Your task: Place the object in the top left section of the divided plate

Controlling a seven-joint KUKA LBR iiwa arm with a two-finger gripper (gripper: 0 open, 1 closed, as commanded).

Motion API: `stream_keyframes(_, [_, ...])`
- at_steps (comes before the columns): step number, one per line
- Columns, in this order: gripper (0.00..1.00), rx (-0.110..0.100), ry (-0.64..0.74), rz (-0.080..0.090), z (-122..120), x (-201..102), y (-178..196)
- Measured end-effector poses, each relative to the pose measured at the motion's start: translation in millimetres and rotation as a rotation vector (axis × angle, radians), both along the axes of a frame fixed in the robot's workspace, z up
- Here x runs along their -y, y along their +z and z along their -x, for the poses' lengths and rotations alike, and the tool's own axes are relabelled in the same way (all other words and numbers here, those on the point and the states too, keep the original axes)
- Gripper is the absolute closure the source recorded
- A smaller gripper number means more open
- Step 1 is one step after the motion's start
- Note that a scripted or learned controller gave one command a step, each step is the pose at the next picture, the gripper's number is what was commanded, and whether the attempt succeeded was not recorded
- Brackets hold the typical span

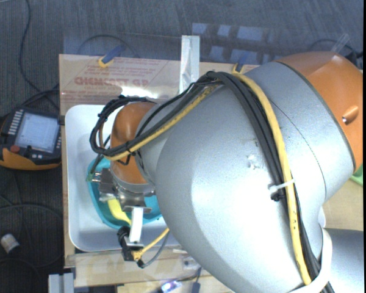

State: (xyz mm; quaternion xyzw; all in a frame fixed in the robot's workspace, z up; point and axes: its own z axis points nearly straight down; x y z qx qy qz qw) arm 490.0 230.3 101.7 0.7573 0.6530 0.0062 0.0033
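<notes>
At the far left a handheld controller (27,140) is lying on the floor, well apart from the bench and playing no part in the task. Further right, the left-hand white bin (79,163) is being carried on a cardboard sheet (128,78), and a teal plate (96,191) is lying inside it, toward its near side. Most of the plate is being hidden by the wrist, so its dividers and its top left section cannot be made out. A yellow thing (114,209) is showing on the exposed part of the plate and is being taken for the object. Whether it is resting there or being gripped cannot be told. Just above it the gripper (125,195) is being held low over the plate. How far it is open, and whether anything is in it, cannot be told. To the right, the grey arm (244,182) is reaching in over the bin. The step in hand is judged to be the placing itself, at or near release. The next move is judged to call for the object to be checked against the top left section, then for a straight lift clear, with the plate left undragged.
</notes>
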Motion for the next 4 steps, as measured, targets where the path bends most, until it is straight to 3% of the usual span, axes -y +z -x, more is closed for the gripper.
stream_keyframes(1, [1.0, -0.004, -0.149, -0.006, 2.3, -4.1, -9.1])
stream_keyframes(2, [1.0, -0.005, -0.067, -0.01, -6.0, 5.2, -8.8])
stream_keyframes(3, [1.0, 0.0, -0.645, -0.019, 1.5, -9.8, -8.7])
stream_keyframes(4, [0.0, -0.002, -0.651, -0.014, 2.1, -6.6, -9.9])
